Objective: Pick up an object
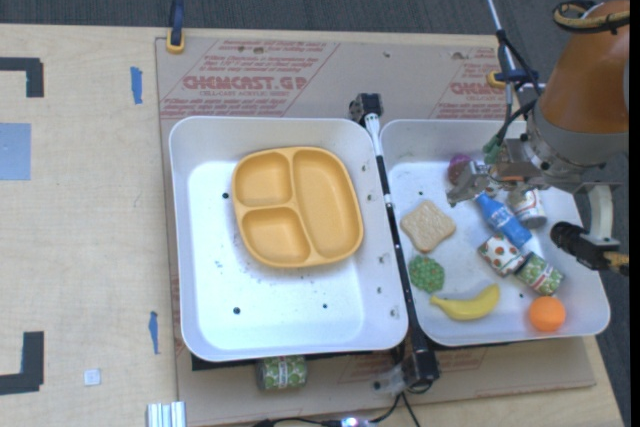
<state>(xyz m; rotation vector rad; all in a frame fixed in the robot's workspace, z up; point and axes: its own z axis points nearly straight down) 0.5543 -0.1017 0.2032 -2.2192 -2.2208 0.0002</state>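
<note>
My gripper (478,183) hangs low over the back of the right bin (592,323), under the grey wrist with the orange band. A blue bottle (501,219) lies tilted just in front of it, its upper end close to the gripper. A small purple item (460,161) sits right behind the gripper, partly hidden. Nothing visibly hangs from the gripper. A slice of toast (428,225) lies to its front left.
The right bin also holds a green lump (427,273), a banana (467,303), an orange (547,314), a silver can (529,207) and two printed cans (503,255) (540,273). A yellow divided plate (297,206) lies in the left bin (200,245). Another can (283,373) lies outside the front edge.
</note>
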